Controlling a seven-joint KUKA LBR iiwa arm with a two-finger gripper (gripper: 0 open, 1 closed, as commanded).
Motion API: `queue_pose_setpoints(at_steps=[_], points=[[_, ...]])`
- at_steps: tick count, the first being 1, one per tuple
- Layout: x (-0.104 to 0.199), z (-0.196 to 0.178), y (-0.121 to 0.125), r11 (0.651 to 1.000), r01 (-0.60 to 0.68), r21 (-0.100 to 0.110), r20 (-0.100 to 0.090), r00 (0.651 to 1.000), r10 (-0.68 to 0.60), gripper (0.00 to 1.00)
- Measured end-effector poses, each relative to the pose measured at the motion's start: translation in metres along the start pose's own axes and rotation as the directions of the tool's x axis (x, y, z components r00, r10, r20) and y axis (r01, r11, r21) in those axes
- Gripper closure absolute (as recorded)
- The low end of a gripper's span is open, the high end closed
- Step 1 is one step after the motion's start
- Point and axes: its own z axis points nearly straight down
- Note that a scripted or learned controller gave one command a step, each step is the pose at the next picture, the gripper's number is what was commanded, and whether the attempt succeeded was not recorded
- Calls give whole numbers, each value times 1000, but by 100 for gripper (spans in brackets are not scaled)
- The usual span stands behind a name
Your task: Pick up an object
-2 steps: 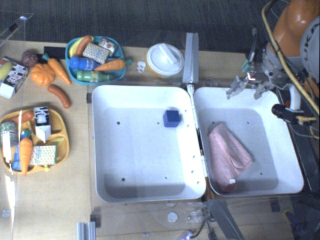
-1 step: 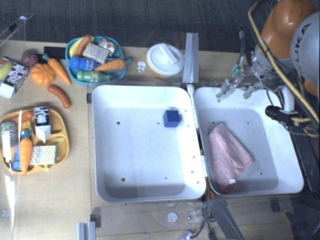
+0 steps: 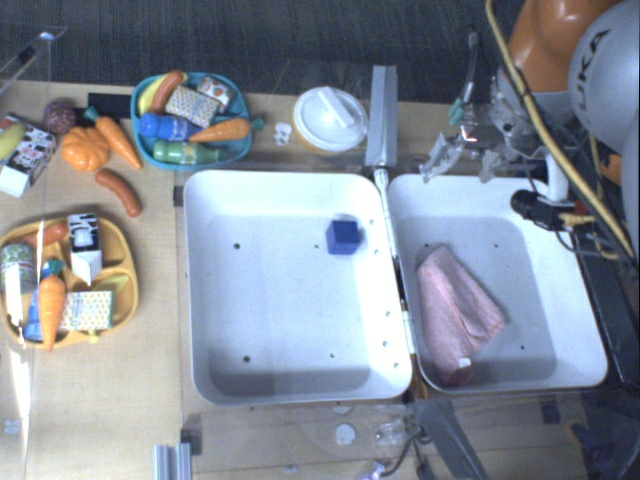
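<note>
Camera view, looking down at a slant on a pale wooden worktop. Lying at far left: a yellow plastic tray holding toy food, including an orange carrot and small printed cartons. Sitting above it on the worktop: a small orange toy pumpkin, a loose orange toy carrot and a reddish toy sausage. Resting further back: a blue plastic bowl piled with toy vegetables and a patterned box. Standing near the bins' rear edge: a round white lid-like dish with a yellow rim.

Filling the middle: a shallow white left bin, carrying a small blue cube toward its upper right part, well apart from every wall. Lying beside it: a shallow white right bin, holding a crumpled pink cloth stretching from the centre down toward the near wall.

Hovering over the rear rim of the right bin: the metal two-finger tool, fingers splayed apart, gripping nothing, well apart from both cloth and cube. Reaching in from the right: the grey arm with an orange band, trailing yellow and black cables.
</note>
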Motion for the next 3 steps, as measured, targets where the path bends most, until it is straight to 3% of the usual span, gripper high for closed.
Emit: queue_pose_setpoints(at_steps=[1,2,3], points=[[-23,67,-41,1000,21,4,-1,1000,-21,0],[-69,157,-80,994,108,-6,1,994,-108,0],[-47,159,-90,996,-86,-13,0,996,86,0]])
